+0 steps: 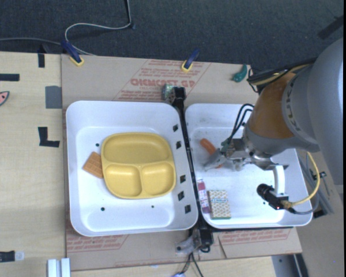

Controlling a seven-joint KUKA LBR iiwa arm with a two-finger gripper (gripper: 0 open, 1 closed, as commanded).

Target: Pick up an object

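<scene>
My gripper [218, 158] is low in the right bin [242, 219], near its left side, on the grey arm with the orange band [272, 117] that reaches in from the right. A small orange piece [207, 145] lies just up and left of the gripper, very close to it; whether they touch is unclear. A small patterned box [219, 203] lies at the bin's front left, with a thin pink and white packet [202, 195] beside it against the wall.
The left bin [81, 209] bears a yellow divided plate [139, 165] with a tan waffle-like piece [93, 165] tucked under its left edge. The black divider [183, 154] runs between the bins. Cables loop off the wrist [288, 202] over the right bin's front right.
</scene>
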